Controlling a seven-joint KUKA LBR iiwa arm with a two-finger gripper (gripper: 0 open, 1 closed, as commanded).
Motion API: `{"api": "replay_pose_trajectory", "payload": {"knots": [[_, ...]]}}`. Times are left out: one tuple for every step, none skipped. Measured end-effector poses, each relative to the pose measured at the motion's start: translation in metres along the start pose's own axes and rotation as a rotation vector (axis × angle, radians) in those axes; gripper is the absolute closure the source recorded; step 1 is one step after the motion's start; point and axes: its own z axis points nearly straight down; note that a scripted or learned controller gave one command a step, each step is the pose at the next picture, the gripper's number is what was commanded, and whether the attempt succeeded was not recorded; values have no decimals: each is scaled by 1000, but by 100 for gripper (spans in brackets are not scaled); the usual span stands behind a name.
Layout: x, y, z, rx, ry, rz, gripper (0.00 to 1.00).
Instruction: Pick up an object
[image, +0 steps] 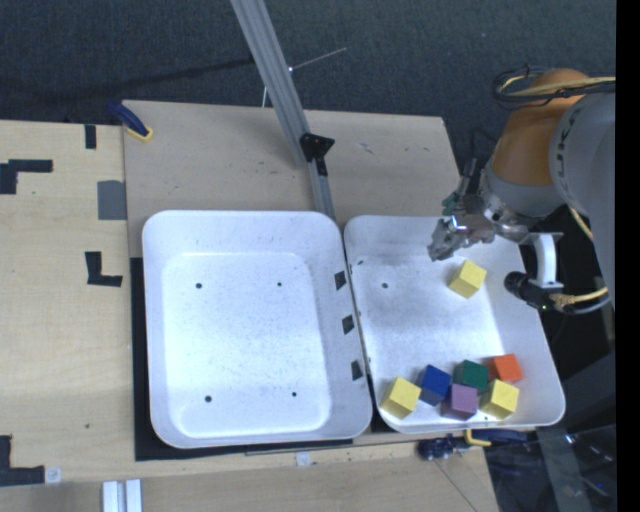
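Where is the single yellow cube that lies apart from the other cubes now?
The lone yellow cube lies in the right bin, in its far right part, just below the gripper and apart from the cluster of cubes at the near edge.

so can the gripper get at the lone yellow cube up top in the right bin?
Probably yes. The gripper hangs just up-left of the lone yellow cube, which sits apart on bare floor of the right bin. The other blocks cluster at the near edge, out of the way.

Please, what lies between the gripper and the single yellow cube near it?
Nothing: in the camera view only bare white floor of the right bin separates the gripper from the lone yellow cube.
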Motion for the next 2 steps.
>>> {"api": "replay_pose_trajectory", "payload": {"knots": [[-3,-5,-61,-2,-1,1,100],[-3,-4,-95,0,0,0,100]]}}
